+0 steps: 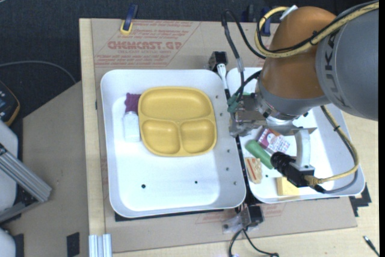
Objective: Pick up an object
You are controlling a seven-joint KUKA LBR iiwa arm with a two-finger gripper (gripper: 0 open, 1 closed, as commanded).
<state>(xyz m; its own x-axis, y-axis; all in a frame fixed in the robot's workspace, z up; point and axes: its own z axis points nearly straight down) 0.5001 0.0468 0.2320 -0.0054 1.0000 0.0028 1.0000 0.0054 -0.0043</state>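
1. The gripper (pixel 265 129) hangs low over the near-left part of the right bin (pixel 337 129), under the arm's orange band. The wrist hides its tip, so I cannot tell whether it is wide or narrow, and nothing can be seen held in it.
2. No single object is named. The likeliest candidates are those just beside the gripper: a green piece (pixel 258 150), glossy and elongated, and a red-and-white packet (pixel 277 142) that looks like crinkled foil.
3. A tan flat item (pixel 254 169) and a yellow block (pixel 287 188) sit nearer the front wall of that bin. This crowding probably explains why the gripper is low here.
4. The left bin (pixel 174 189) holds a yellow plate (pixel 177 120), smooth plastic with three moulded compartments and rounded corners. A purple thing (pixel 132 102) and a white bottle-like thing (pixel 130 127) are wedged at its left edge.
5. Both bins are shallow, white and hard, resting on a counter (pixel 150 39) covered in printed brown card.
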